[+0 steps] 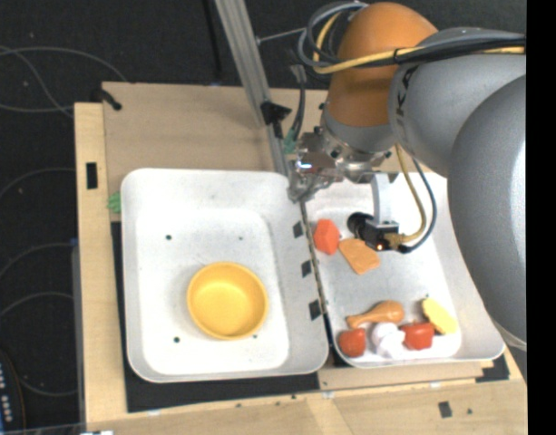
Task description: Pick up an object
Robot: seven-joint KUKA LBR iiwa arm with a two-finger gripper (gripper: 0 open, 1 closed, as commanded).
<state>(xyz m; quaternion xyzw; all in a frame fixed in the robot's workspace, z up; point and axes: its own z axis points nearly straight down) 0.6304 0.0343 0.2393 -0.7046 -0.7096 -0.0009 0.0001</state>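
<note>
Gripper (307, 172) sits over the far-left corner of the right bin (468, 270), near the divider w/ the left bin (151, 216); can't tell if jaws are open or closed, nothing seen between them.

Nearest candidates: small orange-red piece (326, 236) just inside the right bin's left wall, and a tan wedge (359, 256) beside it, touching or nearly so. Both look like light, rigid plastic toy food, prob. smooth and a bit slippery, not fragile. Best hold: across the orange-red piece's narrow width, from above.

More bits along the near edge: drumstick (375, 314), yellow piece (438, 314), red pieces, white one – crowded, harder to isolate. Yellow bowl (227, 299) in the left bin: light, grip by rim.
</note>
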